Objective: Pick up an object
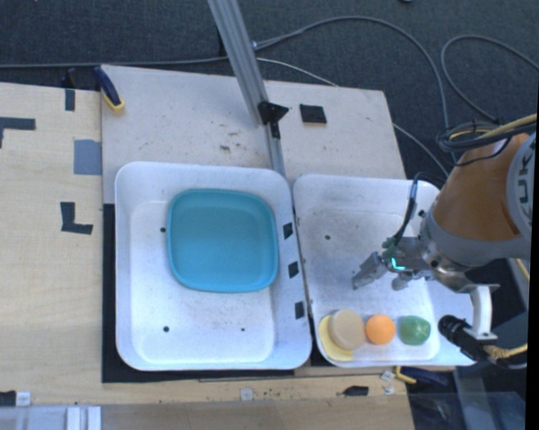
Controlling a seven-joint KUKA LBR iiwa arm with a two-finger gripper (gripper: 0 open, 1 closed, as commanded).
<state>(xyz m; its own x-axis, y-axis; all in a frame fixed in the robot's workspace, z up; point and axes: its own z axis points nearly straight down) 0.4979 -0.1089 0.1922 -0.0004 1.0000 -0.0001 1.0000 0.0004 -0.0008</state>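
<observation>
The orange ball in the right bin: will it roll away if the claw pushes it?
Probably. The orange ball looks round and smooth, so a sideways push may roll it. The tan disc and green ball flank it closely and might stop it. It looks small, so probably light.

glossy plastic plate [222, 240], speckled bins [139, 338]

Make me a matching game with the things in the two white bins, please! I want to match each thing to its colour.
Things:
1. plate
2. ball
3. round thing at the right end of the row
4. round thing at the left end of the row

Colours:
A. green
B. tan
C. blue
D. orange

Right pairs: 1-C, 2-D, 3-A, 4-B.

The plate lies in the left bin. The other three sit in a row along the near edge of the right bin.
</observation>
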